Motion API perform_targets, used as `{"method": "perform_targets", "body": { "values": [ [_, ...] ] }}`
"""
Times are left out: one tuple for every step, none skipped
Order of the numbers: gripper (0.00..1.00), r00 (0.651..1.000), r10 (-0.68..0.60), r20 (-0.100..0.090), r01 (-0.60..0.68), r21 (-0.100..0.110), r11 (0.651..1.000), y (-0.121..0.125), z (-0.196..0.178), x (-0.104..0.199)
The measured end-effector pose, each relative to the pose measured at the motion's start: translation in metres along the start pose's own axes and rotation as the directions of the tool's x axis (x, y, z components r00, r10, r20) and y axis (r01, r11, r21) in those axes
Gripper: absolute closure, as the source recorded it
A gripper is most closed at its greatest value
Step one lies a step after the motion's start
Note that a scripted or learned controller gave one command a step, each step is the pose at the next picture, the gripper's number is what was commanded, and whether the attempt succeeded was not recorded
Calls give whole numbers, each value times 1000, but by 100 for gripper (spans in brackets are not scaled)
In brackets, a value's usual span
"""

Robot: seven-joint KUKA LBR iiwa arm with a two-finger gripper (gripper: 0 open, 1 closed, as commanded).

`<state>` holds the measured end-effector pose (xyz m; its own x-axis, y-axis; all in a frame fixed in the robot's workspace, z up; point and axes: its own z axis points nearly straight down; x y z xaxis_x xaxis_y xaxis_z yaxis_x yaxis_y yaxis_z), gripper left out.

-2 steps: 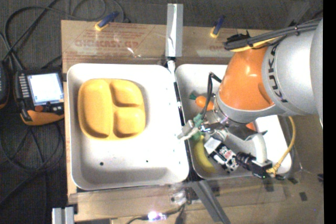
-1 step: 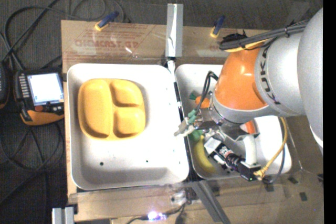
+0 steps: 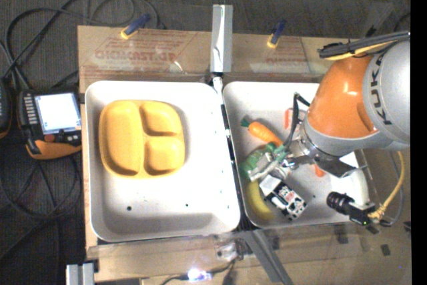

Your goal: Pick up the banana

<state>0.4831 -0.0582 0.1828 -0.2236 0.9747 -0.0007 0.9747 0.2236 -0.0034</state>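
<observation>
The banana (image 3: pixel 255 201) lies in the right bin (image 3: pixel 267 93) near its front left corner, yellow with a greenish tint, partly covered by the gripper. My gripper (image 3: pixel 283 196), black and white, sits low in the bin just right of the banana and touching or overlapping its edge. The grey and orange arm (image 3: pixel 343 110) reaches over the right half of that bin and hides what lies beneath it.
A carrot (image 3: pixel 262 131) and a green packet (image 3: pixel 257 162) lie just behind the banana. The left bin (image 3: pixel 160 210) holds a yellow divided plate (image 3: pixel 142 137). A thin divider wall separates the bins. A pendant with a screen (image 3: pixel 53 115) rests on the floor at left.
</observation>
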Motion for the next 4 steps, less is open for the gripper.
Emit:
{"method": "perform_targets", "body": {
  "values": [
    [0, 1000, -15, -1, 15, -1, 1000, 14, 0, 57],
    [0, 955, -295, 0, 295, 0, 955, 5, 0, 23],
    [0, 958, -286, 1, 286, -3, 958, 3, -35, 10],
    [0, 957, -289, -1, 289, 0, 957, 10, 0, 45]
  ]
}}
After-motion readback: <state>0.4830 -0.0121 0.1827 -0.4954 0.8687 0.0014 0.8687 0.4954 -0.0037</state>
